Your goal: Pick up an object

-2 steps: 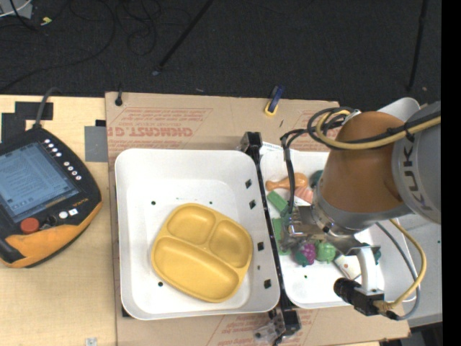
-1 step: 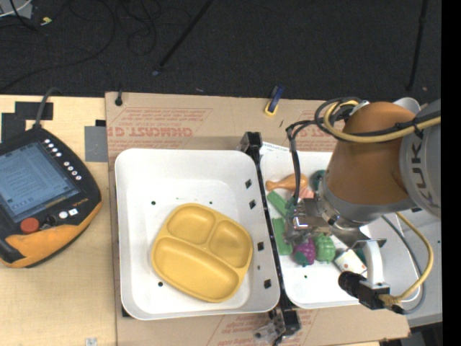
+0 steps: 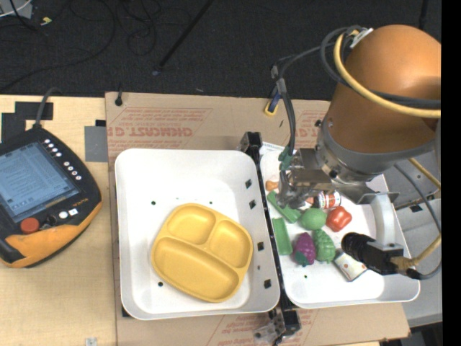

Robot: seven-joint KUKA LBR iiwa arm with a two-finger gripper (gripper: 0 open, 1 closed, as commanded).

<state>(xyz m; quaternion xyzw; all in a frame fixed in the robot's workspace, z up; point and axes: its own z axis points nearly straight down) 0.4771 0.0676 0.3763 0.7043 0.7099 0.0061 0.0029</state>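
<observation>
**Camera view: gripper hanging over the toy food**

We are looking down at the gripper (image 3: pixel 290 186), which is hanging low in the near-left part of the right bin (image 3: pixel 374 290). We are not able to tell how wide it is set, and we are seeing nothing held in it.

A long green toy (image 3: pixel 288 211) is lying just below the gripper, so close it may be touching. Its long side seems to be running from up-left to down-right. We are guessing this is the thing to grab, with a short drop straight down. Purple grapes (image 3: pixel 305 246) and a red toy (image 3: pixel 338 218) are sitting near it.

A yellow plate (image 3: pixel 202 251) is resting in the left bin (image 3: pixel 144 186).

Red writing on the cardboard (image 3: pixel 180 121) is showing upside down, and we are not managing to read it.
</observation>
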